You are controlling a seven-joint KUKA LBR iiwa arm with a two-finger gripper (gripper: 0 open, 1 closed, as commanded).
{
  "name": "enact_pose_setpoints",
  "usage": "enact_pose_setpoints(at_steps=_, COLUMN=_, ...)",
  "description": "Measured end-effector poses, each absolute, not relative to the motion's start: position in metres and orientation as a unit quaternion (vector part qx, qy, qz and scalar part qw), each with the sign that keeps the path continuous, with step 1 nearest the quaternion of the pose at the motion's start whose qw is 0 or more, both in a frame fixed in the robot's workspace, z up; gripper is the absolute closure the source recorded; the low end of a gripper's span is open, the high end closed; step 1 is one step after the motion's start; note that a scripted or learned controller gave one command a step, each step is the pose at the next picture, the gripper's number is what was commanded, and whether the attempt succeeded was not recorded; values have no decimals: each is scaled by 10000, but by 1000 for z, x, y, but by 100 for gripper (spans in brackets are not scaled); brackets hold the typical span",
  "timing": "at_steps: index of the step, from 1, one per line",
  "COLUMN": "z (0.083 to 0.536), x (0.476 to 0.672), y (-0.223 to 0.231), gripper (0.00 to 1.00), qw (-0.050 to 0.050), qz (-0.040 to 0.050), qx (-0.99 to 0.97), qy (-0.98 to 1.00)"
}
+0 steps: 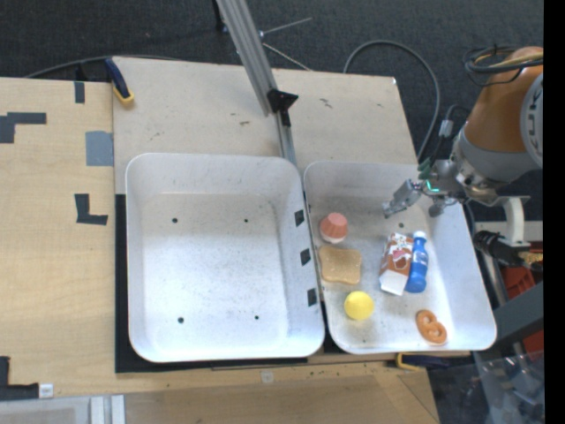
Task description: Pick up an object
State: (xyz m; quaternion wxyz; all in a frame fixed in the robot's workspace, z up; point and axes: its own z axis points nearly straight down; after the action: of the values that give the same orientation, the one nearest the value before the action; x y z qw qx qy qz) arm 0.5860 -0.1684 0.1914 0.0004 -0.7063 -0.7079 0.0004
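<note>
My gripper (413, 198) hangs over the back right part of the right bin (371, 179), with its fingers spread open and nothing between them. Below it lie a red and white carton (396, 265) and a blue bottle (418, 261), side by side. Further left in this bin sit a pink round piece (334, 227), a slice of toast (341, 264) and a yellow ball (358, 305). An orange pretzel (432, 326) rests near the front right corner.
The left bin (212, 184) stands beside the right one, joined by black clips. A slanted metal rail (252, 51) runs from the top down to the gap between the bins. A cable loops behind the right bin.
</note>
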Motion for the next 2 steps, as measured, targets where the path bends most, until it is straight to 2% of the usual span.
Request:
enact_pose_setpoints(at_steps=1, z=137, x=592, y=-175, gripper=0, qw=21, qz=24, qx=-7068, qy=-7074)
enact_pose_setpoints(at_steps=2, z=87, x=592, y=-174, gripper=0, qw=-3, qz=8, qx=-7066, qy=-7076)
